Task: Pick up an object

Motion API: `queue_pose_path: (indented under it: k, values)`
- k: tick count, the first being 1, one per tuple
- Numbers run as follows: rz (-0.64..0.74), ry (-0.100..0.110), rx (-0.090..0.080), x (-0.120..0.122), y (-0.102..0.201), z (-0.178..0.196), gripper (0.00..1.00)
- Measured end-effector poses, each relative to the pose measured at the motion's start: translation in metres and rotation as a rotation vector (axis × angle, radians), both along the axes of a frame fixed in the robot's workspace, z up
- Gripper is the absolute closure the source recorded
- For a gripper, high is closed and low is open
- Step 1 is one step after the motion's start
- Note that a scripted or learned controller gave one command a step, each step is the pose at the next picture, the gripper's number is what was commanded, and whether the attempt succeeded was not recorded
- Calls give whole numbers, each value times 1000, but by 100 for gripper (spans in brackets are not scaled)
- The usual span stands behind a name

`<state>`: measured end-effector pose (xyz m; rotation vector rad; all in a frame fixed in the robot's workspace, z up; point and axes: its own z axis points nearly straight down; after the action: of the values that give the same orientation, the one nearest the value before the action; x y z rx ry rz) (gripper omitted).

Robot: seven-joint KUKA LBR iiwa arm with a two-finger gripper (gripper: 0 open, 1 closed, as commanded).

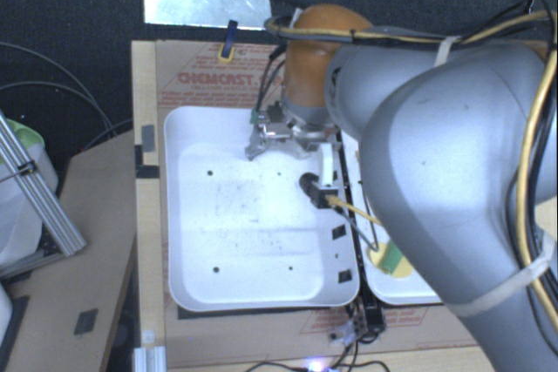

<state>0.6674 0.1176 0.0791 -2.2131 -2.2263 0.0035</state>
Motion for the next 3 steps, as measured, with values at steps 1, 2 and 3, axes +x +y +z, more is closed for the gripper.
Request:
queue_pose_path:
  k: [1,2,3]
  values:
    - [-9,-9,0,-70,-62,112,0]
    - [-1,-10,1,-15,-55,106,0]
    - [-8,-1,-1,-61,-87,105,0]
